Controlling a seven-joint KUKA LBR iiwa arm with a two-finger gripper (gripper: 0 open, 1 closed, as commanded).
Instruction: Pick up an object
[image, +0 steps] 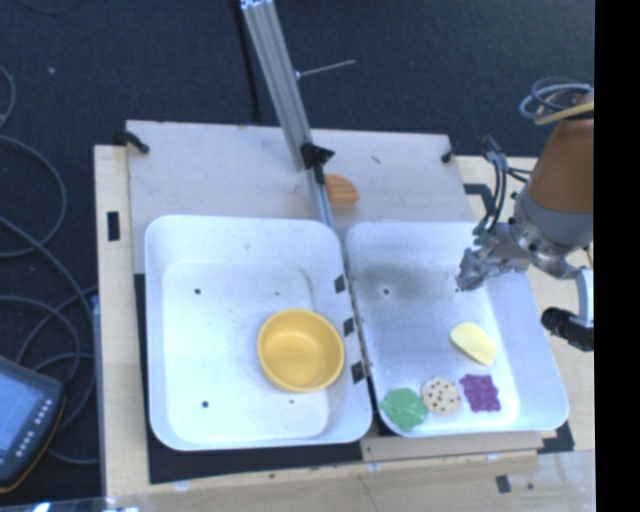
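We've got the gripper (472, 272) hanging over the upper-right part of the right bin (400, 300), w/ the grey-and-orange arm (560, 180) coming in from the right. Whether it's spread or closed we cannot tell: too small & dark from this angle, and we see nothing held under it. Using the gripper as our landmark: the nearest candidate is the pale yellow wedge (474, 342), which lies toward the bin's near edge from the gripper, almost straight below it in the camera view and apart from it. Its long axis runs on a slant, upper-left to lower-right, so we judge a grasp across the short width would suit, i.e. wrist turned to cross that slant. Further the same way from the gripper, along the bin's near wall, sit a purple piece (482, 392), a speckled cookie (440, 396) and a green disc (403, 408), more or less in a row, cookie just beside the green disc. The yellow bowl (300, 349) is well off to the gripper's lower left, in the left bin (200, 300), and an orange item (341, 190) lies outside the bins, up-left. We reckon the move needed is a short shift toward the wedge, then a descent.
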